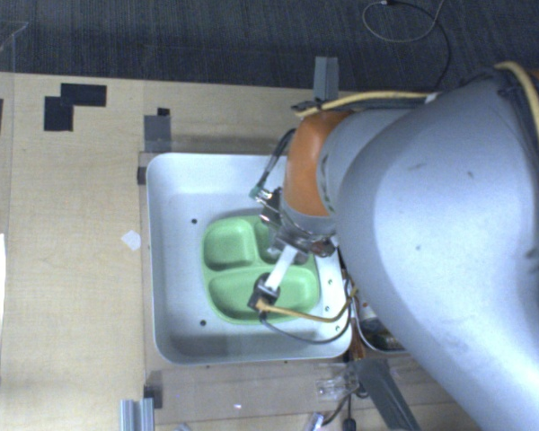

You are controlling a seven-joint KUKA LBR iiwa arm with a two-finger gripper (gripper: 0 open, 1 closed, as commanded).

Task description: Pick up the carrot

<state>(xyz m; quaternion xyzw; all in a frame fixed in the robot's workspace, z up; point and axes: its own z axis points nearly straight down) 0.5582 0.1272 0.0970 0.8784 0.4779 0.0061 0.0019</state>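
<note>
Nearest the lens looms the robot's broad grey metal arm, which covers everything to the right of the shallow white plastic bin and overhangs that bin's right edge.

Well to the left of the bin, on the pale wooden bench, sit flat black L-shaped marks, level with the bench's far edge. Closer in, just left of the bin's left wall, lies a small white scrap. A short grey metal post stands at the bin's far-left corner.

Inside the bin, a little right of its middle, rests a light green plastic tray with moulded compartments (two hollows show plainly, far and near). Above the tray's right half hangs the two-finger gripper, low over the bin floor, with the orange band of the wrist directly above it, over the bin's far-right part.

Whether the gripper is set wide or narrow, or closed on anything, I cannot tell from this slant. Where the carrot lies in relation to the bin I cannot tell either.
</note>
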